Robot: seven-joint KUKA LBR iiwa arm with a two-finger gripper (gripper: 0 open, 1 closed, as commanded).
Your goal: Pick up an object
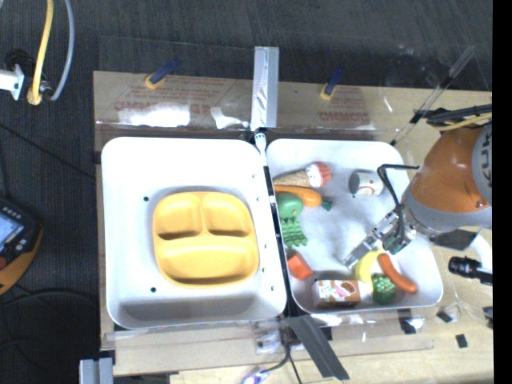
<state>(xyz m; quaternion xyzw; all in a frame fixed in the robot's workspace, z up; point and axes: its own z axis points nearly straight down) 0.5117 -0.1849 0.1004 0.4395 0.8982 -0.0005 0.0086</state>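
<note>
Yellow toy (366, 266): light, smooth plastic; you grip its midsection.
Gripper (376, 246): directly above it; jaw state indeterminate.

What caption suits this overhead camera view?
Gripper poised over toy food in the right bin; yellow tray left.
</note>
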